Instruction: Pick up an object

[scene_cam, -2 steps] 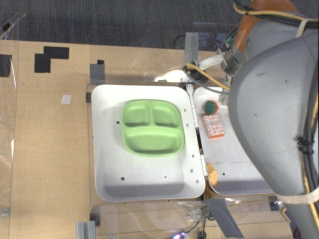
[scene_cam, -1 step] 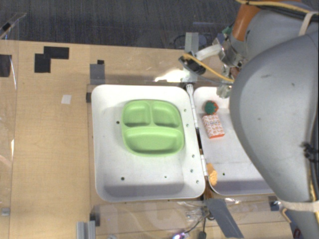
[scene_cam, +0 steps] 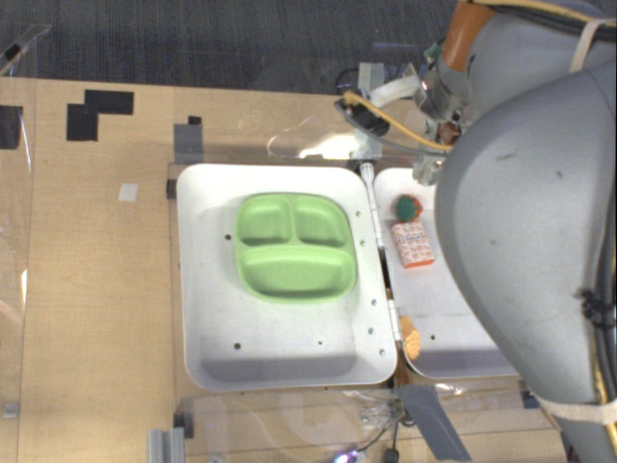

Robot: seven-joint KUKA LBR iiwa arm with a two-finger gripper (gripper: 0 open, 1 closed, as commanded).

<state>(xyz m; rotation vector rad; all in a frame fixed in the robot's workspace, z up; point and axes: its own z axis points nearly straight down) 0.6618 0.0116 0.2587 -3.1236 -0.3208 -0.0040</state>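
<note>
Reaching in from the right, the grey arm (scene_cam: 525,220) covers much of the right bin (scene_cam: 439,331), and its orange band (scene_cam: 463,27) shows at the top of the view. The tool (scene_cam: 429,170) appears as a small pale part at the far edge of that bin, under the wrist; whether it is apart or together cannot be told from here, and nothing can be seen held in it.

Just below the tool, on the bin floor, lies a small round green and red object (scene_cam: 409,206). Right beside that, a little further from the tool, lies a small pink and white box (scene_cam: 413,244), close to or touching the round one. Well below the tool, at the near left corner of the same bin, a tan object (scene_cam: 411,340) lies against the wall.

Left of the tool, across the divider between the bins, the left bin (scene_cam: 207,287) holds a green divided tray (scene_cam: 294,247) with three compartments, lying flat. Both bins rest on the wooden surface (scene_cam: 87,287).
</note>
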